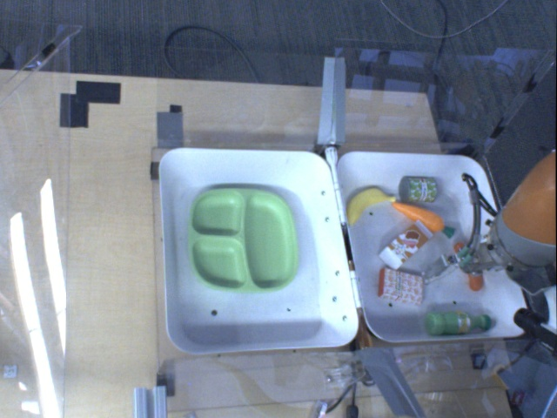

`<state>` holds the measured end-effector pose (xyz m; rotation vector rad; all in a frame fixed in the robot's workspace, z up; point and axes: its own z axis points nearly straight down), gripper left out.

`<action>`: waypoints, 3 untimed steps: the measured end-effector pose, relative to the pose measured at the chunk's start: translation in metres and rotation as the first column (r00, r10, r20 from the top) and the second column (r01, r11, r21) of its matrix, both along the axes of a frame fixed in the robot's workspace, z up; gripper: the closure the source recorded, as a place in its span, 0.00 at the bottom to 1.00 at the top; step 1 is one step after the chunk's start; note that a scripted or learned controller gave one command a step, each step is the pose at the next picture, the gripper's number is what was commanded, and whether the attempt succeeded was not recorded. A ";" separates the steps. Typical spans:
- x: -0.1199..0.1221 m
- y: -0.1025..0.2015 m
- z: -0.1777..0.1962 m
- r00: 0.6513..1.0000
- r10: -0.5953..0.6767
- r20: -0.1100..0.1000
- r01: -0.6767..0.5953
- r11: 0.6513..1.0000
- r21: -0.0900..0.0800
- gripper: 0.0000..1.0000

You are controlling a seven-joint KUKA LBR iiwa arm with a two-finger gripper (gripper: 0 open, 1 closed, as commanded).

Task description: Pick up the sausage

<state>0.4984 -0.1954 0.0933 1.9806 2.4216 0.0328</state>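
Left bin (174,320): well left of the end effector, holds a green divided plate (244,238).
Right bin (376,320): banana (367,203), can (419,189), carrot (421,215), two small cartons (404,249), green bottle (457,323), all left of the end effector.
End effector (461,255): low inside the right bin; finger opening cannot be told, nothing seen held.
Sausage (475,280): small red-orange piece just below-right of the end effector, partly hidden.
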 end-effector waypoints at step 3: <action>0.034 -0.005 -0.003 0.952 0.306 -0.011 -0.306 0.952 -0.010 0.00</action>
